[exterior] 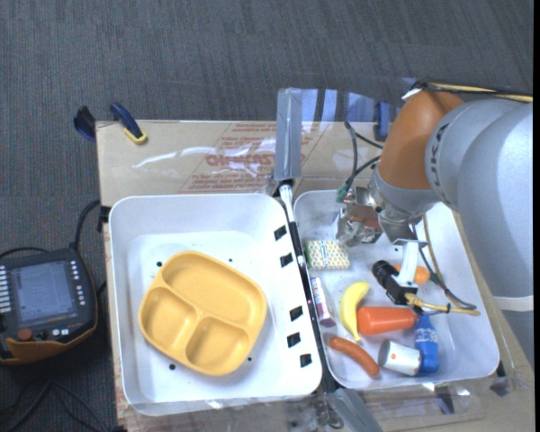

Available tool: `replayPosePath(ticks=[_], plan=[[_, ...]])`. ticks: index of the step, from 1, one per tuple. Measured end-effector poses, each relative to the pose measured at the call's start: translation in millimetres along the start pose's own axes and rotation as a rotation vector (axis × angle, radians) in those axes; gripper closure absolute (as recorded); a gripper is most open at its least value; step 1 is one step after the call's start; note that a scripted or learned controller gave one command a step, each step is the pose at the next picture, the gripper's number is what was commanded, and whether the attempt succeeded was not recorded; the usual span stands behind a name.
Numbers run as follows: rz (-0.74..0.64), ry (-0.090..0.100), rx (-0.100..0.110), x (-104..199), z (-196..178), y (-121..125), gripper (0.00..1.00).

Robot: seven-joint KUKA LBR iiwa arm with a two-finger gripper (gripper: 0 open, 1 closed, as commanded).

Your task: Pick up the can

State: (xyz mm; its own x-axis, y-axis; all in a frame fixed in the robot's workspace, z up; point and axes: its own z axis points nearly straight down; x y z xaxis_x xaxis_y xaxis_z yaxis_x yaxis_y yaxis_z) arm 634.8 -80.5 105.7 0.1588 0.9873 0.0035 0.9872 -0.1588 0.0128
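Observation:
The can (412, 355), blue with a silver end, lies on its side near the front of the right bin (472, 331). My gripper (356, 227) hangs over the back of that bin, well behind the can and to its left. Between gripper and can lie an orange carrot (387, 319) and a yellow banana (352, 306). Nothing shows in the gripper.
A pale checkered sponge (328, 255) sits just below the gripper. A red sausage (355, 355) and a thin purple stick (318, 301) lie by the bin's left wall. The left bin (135, 232) holds a yellow divided plate (202, 310). A teach pendant (38, 304) rests off the bench at left.

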Motion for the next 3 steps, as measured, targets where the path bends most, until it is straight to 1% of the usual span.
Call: replayPosePath(ticks=[1,2,3], plan=[[0.000,0.000,0.000,0.0,0.0,0.0,0.00],[0.000,0.001,0.003,-0.3,-8.8,0.0,1.00],[0.000,0.001,0.002,-0.2,-8.8,0.1,0.00]])
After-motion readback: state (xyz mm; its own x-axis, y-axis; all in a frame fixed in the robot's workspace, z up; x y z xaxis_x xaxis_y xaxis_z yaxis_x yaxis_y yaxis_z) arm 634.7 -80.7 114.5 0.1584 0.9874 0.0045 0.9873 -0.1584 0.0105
